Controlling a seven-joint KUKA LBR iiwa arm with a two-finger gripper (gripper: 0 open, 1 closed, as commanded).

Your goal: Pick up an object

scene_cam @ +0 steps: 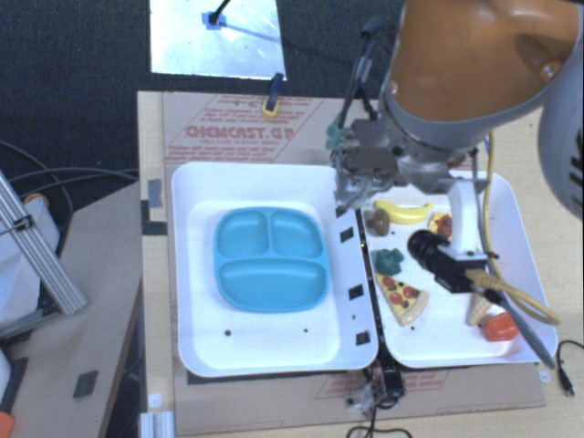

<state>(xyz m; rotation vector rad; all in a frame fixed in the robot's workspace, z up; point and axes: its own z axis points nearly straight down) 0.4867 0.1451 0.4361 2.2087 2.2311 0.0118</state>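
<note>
1. Banana [403, 212], a yellow toy, lies in the bin on the view's right [429, 347], near that bin's far edge and roughly crosswise to it.
2. Just beside the banana's left end is a small brown round piece [377, 220], close to the ridge where the two bins meet.
3. Nearer the camera, a green lumpy piece [391, 261] sits by the same ridge. Below it lies a toy pizza slice [404, 297], its point towards the bin's near edge.
4. An orange-red piece [499, 327] rests near the bin's near right corner, with a pale cone-shaped piece [478, 310] touching or just beside it. I cannot tell which.
5. A small red-and-pale item [442, 224] is partly hidden just right of the banana, and what it is stays unclear.
6. The gripper [349, 199] hangs over the far end of the ridge between the bins, near the brown round piece and the banana. Whether it is wide or narrow cannot be told from this angle.
7. The arm [474, 44] fills the upper right of the view.
8. The bin on the view's left [196, 245] holds a blue divided plate [271, 259], lying flat near its middle.
9. Both bins sit on a cardboard sheet with red print [237, 130]. Beyond it lies a shiny square sheet [214, 26].
</note>
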